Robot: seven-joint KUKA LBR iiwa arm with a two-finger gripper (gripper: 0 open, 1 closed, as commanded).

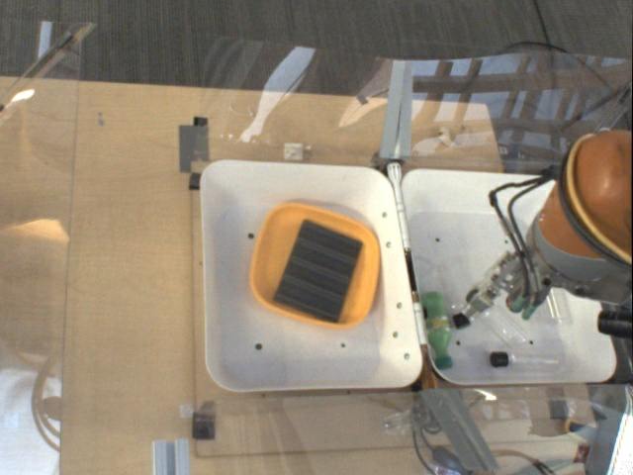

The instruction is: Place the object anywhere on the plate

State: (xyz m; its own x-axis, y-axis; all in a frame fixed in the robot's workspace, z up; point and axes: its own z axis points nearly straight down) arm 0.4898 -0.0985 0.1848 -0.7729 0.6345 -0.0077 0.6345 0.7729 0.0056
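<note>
Gripper point(495, 303), open or shut impossible to tell, beside green object point(436, 327); a clean pick likely needs straddling it clear of the bin wall point(419, 295).

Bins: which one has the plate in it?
The left bin. The orange plate sits in it with a dark ribbed block on top; the right bin has the arm's pincer and a green object.

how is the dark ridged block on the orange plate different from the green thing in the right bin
The dark ridged block is large, flat, near-black and rectangular; the green object is much smaller, bright green and rounded. The block lies on the orange plate in the left bin; the green object sits on the floor of the right bin, against its left wall, near the hand. Neither is held.
</note>
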